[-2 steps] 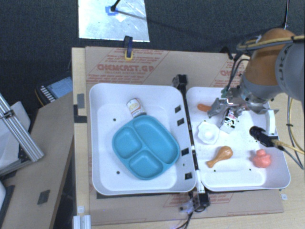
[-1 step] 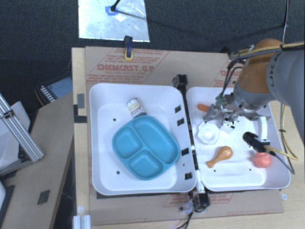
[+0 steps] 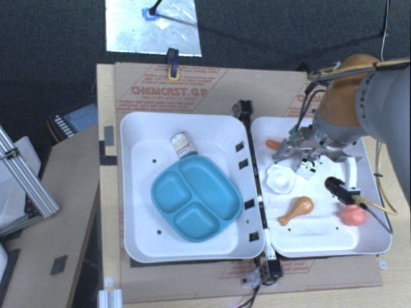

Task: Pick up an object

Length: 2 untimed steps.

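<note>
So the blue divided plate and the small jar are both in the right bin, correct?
No. The camera view shows the blue divided plate and the small jar in the left bin, not the right one; the jar lies beside the plate's upper edge.

Two white bins (image 3: 138, 172), one blue divided plate (image 3: 196, 199), one small jar (image 3: 183, 145), one drumstick (image 3: 296, 209).

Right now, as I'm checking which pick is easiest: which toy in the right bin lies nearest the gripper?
The small white toy, just below the gripper. The drumstick and the pink ball lie farther toward the bin's front.
</note>
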Each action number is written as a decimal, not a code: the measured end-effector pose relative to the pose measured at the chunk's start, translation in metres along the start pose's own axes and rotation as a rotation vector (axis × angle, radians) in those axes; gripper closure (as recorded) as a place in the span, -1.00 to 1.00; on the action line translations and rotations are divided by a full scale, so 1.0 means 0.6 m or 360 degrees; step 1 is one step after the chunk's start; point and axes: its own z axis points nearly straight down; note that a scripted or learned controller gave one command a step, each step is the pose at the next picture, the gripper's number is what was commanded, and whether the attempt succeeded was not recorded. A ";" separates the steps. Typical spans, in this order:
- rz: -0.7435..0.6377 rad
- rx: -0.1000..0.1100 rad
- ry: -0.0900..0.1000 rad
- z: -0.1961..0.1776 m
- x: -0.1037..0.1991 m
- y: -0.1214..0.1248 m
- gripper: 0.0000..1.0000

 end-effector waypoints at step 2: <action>-0.0006 0.0018 0.0006 -0.093 0.004 0.004 1.00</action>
